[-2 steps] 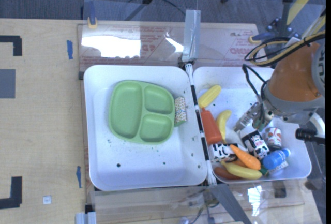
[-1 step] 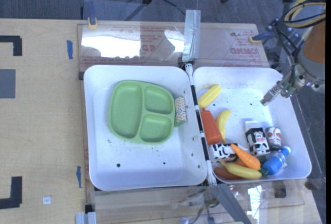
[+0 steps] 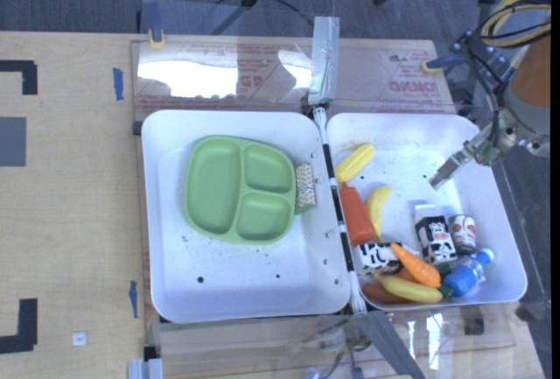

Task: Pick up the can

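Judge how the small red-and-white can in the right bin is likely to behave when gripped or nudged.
The small red-and-white can looks like a rigid cylinder, so it probably won't deform between the fingers. Its curved wall may slip or roll if pushed off-centre. It sits close beside the black-and-white carton and above the blue bottle, so a nudge would likely jostle those. The gripper hangs above it.

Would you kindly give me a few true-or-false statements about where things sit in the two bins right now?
1. The green divided plate lies in the left bin. True.
2. The can stands on the green plate. False: it is in the right bin, beside the cow-print carton.
3. The gripper holds the can. False: it is above the can's spot, apart from it.
4. The blue-capped bottle lies near the right bin's front corner. True.
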Controlling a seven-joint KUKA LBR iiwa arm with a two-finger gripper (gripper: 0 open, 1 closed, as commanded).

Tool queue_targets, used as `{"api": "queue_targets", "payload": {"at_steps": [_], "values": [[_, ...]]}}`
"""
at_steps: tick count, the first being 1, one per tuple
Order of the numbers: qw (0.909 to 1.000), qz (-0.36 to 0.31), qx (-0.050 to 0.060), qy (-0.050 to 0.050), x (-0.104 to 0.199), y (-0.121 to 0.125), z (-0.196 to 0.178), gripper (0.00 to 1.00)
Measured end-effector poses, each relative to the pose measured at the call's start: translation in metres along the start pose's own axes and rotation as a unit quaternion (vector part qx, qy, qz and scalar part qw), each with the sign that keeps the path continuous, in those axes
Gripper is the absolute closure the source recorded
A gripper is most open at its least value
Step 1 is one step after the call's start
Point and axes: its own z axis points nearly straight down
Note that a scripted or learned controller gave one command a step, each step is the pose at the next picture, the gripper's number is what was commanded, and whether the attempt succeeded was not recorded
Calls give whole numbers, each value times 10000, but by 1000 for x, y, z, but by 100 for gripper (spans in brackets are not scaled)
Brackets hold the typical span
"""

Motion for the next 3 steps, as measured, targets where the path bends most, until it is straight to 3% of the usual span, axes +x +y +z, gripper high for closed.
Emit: {"api": "queue_targets", "payload": {"at_steps": [1, 2, 3], "values": [[9996, 275, -2, -5, -9, 8, -44, 0], [9533, -3022, -16, -21, -76, 52, 40, 0], [9533, -3021, -17, -22, -76, 52, 40, 0]]}}
